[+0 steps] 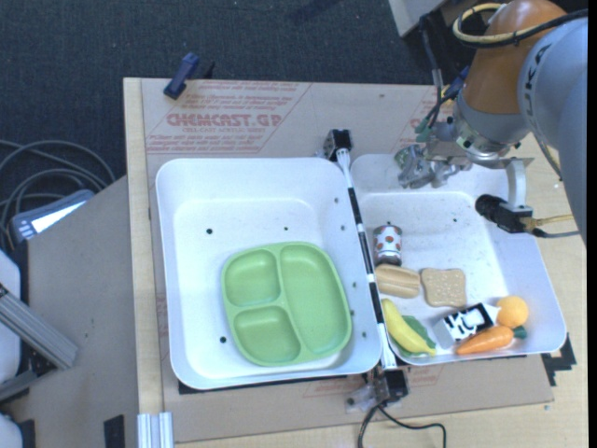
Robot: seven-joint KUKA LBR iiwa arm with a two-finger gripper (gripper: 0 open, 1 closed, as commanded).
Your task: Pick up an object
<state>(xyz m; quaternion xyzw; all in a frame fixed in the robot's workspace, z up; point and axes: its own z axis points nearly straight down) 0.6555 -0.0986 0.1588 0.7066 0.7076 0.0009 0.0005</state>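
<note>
Gripper (422,168) is hovering over the right bin's (522,250) far rim, finger state unreadable; toy foods are crowding the near edge: banana (407,329), carrot (485,341), toast (442,287).

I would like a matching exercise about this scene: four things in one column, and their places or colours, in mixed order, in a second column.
Things:
1. green divided plate
2. carrot
3. banana
4. gripper

Places:
A. near corner of the right bin, just below the orange fruit
B. above the far edge of the right bin
C. in the left bin
D. in the right bin, close to the wall between the two bins

Right pairs: 1-C, 2-A, 3-D, 4-B
</note>
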